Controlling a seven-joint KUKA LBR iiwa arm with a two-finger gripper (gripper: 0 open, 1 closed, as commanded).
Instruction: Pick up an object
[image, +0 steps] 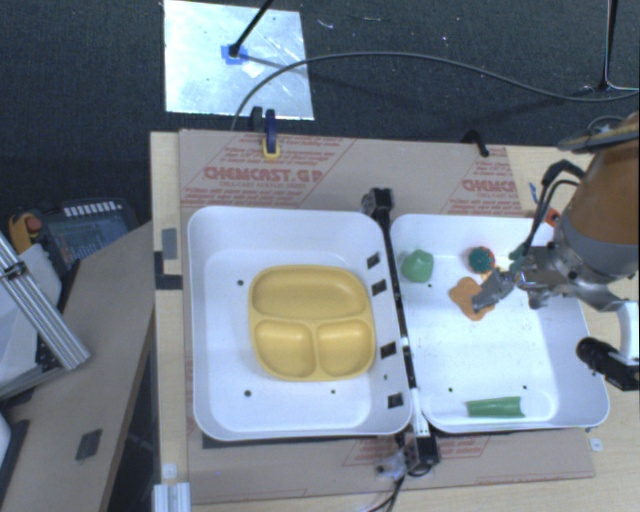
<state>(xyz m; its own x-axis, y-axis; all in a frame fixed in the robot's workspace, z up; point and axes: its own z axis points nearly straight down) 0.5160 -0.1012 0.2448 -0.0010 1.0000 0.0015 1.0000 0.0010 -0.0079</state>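
Two bins: left bin (215, 300) has one yellow tray (308, 322). Right bin (560, 345): green cup (417, 265), teal ball (481, 259), orange piece (467, 297), green bar (494, 406) lying left-right. Hand (490, 295) over orange piece, grip state unclear.

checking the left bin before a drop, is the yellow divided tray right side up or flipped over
Right side up: the yellow divided tray lies flat in the left bin, its three recessed compartments facing up with nothing in them.

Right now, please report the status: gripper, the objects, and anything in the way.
Gripper low over right bin, at orange piece. Nothing seen held. Green cup, round toy, green bar lie apart. Yellow tray in left bin.
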